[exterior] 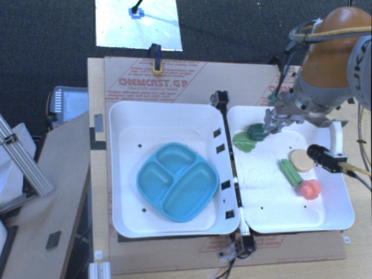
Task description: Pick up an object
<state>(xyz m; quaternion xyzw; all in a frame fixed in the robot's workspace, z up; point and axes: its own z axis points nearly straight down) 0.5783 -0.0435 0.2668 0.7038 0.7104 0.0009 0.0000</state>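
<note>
The right bin point(279, 214) holds several small items. A dark green piece point(255, 133) lies at its back left, touching a light green piece point(244, 143). A beige disc point(301, 160), a long green stick point(289, 172) and a pink-red ball point(311, 189) lie toward the right. My gripper point(272, 124) hangs low over the back of this bin, right beside the dark green piece and apparently touching its right edge. The arm's wrist hides the gripper's tip.
The left bin point(125, 156) holds a blue divided plate point(176, 182). A black divider with clips point(228, 156) runs between the bins. The grey and orange arm point(334, 57) looms over the right bin's back right corner, with a black connector point(323, 156) near the disc.
</note>
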